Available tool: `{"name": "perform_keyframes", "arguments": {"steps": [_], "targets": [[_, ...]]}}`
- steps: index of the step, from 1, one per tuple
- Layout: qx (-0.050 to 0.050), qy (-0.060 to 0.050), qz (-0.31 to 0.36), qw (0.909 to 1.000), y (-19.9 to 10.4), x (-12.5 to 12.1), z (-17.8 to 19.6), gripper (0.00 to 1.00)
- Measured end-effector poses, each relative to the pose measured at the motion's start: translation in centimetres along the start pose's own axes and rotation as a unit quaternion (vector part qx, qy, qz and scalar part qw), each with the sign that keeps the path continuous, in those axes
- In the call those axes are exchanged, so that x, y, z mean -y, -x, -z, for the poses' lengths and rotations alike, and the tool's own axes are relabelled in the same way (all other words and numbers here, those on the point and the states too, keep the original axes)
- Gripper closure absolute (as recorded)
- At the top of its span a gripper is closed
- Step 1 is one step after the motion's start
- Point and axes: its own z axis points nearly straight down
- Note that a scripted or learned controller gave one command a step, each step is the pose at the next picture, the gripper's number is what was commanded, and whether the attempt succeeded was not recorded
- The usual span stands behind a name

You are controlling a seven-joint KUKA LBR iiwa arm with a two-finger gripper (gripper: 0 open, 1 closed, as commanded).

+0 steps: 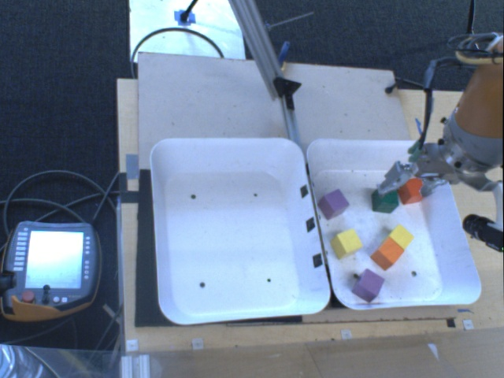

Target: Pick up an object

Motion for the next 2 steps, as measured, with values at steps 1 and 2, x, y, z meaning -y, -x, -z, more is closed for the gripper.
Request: {"name": "perform_keyframes", "arguments": {"steps": [1,2], "targets": [[0.000,0.000,-0.001,1.0000,0.0,0.0,0.0,0.00],[0.000,-0.002,-0.002,1.0000,0.5,-0.7,-5.7,0.00]]}}
